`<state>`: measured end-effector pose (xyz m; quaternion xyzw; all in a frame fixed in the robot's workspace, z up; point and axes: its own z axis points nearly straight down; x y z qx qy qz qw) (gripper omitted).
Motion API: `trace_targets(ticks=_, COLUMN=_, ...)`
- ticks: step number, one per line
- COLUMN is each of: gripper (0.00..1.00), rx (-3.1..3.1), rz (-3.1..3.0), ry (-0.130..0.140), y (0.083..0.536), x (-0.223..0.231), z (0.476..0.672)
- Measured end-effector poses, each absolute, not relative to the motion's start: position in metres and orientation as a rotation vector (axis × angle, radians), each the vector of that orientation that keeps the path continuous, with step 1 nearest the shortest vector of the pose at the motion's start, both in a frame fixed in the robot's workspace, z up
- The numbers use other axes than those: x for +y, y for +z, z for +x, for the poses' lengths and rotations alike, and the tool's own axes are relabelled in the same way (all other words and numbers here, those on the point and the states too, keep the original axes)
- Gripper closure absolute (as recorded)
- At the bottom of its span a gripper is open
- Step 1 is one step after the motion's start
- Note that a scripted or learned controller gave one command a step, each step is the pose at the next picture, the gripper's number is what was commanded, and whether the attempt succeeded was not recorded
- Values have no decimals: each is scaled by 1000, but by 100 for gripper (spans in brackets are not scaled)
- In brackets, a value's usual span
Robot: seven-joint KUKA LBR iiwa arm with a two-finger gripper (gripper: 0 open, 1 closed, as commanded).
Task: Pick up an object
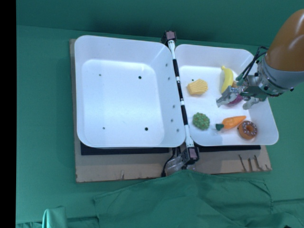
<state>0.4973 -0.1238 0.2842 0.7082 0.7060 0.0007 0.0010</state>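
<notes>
Even overhead light, fairly bright; soft glare on the shallow white left bin's floor (121, 96); slight overall softness, faint shadows.

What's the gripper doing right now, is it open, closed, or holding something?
Gripper: low in the right bin, over a purple object beside the banana; whether it is open, shut or holding anything cannot be told.

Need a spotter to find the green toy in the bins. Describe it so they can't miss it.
Start at the right bin, the one the arm reaches over. The green bumpy clump sits near its left wall, below the yellow ridged piece and left of the carrot. It is the only all-green, round item there.
</notes>
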Motion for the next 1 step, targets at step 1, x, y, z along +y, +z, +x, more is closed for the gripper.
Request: trace_targets(ticks=1, gripper=100, rx=2210, rz=2224, ry=6, y=296, x=-125, z=498)
